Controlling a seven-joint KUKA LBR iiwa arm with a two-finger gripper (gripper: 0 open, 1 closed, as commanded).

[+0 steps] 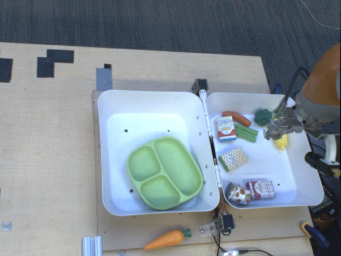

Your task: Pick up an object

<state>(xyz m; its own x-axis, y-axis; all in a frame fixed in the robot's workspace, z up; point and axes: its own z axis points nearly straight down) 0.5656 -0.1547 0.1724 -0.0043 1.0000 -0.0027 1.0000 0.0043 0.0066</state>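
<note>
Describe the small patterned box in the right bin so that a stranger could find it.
Look in the right white bin, near its centre. The small tilted box with a green and yellow dotted pattern lies alone below the red and blue carton; its neighbours lack that dotted pattern.

Two white bins, one green divided plate, one carrot on the bench, two small cartons, one sausage and one can.
</note>
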